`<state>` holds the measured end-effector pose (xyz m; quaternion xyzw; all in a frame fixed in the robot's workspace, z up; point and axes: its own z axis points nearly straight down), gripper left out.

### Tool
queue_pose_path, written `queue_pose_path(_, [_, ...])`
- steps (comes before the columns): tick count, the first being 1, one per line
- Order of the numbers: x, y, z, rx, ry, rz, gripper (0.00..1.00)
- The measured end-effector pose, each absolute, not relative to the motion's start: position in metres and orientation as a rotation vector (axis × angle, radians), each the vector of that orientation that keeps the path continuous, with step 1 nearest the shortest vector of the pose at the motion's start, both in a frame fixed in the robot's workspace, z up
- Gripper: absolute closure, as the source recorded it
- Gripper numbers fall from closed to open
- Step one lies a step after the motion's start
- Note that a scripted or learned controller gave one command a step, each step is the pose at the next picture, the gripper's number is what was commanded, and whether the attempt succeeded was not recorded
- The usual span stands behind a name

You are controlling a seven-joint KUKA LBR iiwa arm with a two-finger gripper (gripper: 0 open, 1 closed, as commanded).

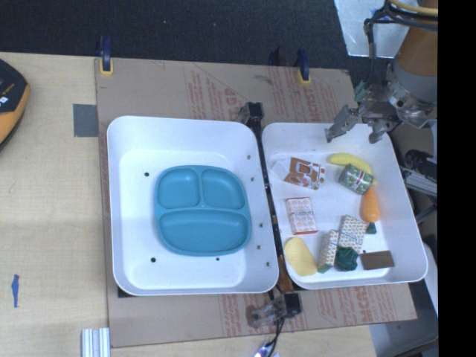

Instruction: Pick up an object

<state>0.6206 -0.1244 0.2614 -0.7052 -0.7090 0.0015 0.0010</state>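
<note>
My gripper (358, 130) hangs over the far edge of the right bin (416, 262), its two fingers spread open with nothing between them. Below it in that bin lie a yellow banana (349, 160), a green can (355, 178), an orange carrot (370, 207), a brown-and-white packet (306, 172), a small pink box (301, 215), a yellow lemon-shaped piece (300, 256), a patterned box (352, 232), a dark green item (345, 259) and a brown bar (377, 259). The banana is the closest item to the fingertips.
The left bin (123, 199) holds a blue divided plate (201, 209). Both bins rest on a cardboard sheet (178, 88) held by blue clamps (106, 54). A yellow-and-black device (9, 99) lies at the far left of the bench.
</note>
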Motion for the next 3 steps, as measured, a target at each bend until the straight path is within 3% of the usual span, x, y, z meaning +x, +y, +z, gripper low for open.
queue_pose_path(1, [0.623,-0.120,0.114,-2.227,-2.236,-0.016,0.00])
queue_pose_path(2, [0.663,-0.110,0.103,-2.222,-2.236,-0.010,0.00])
queue_pose_path(3, [0.666,-0.110,0.120,-2.227,-2.246,-0.026,1.00])
